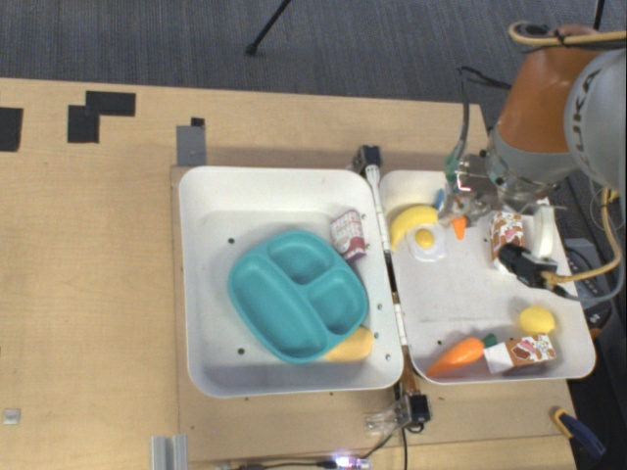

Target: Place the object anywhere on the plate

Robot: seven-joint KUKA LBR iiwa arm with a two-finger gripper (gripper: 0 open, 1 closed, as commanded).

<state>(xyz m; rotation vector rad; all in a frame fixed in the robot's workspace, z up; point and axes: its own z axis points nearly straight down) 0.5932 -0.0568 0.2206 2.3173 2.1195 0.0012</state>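
The gripper point(460, 209) hangs low over the far end of the right bin point(441, 306), and I cannot tell how it stands or whether anything is caught in it; a small orange piece point(458, 228) shows just under its tip, but whether that is held, or is only a part of the tool, is unclear. Just to the left of the tip lie a banana point(411, 220) and a fried egg point(426, 243), almost touching each other, and either is the likeliest object for the task. The teal divided plate point(299, 294) sits well away to the left, in the left bin point(211, 292), past the two rims that meet between the bins. My worry is the crowding: a descent here could nudge the banana against the bin wall or pinch egg and banana together. A weak hold could also let the object drop while crossing the rims. On the plate side, a yellow piece point(351, 346) at its near edge and a small packet point(348, 233) at its far edge narrow the landing room.
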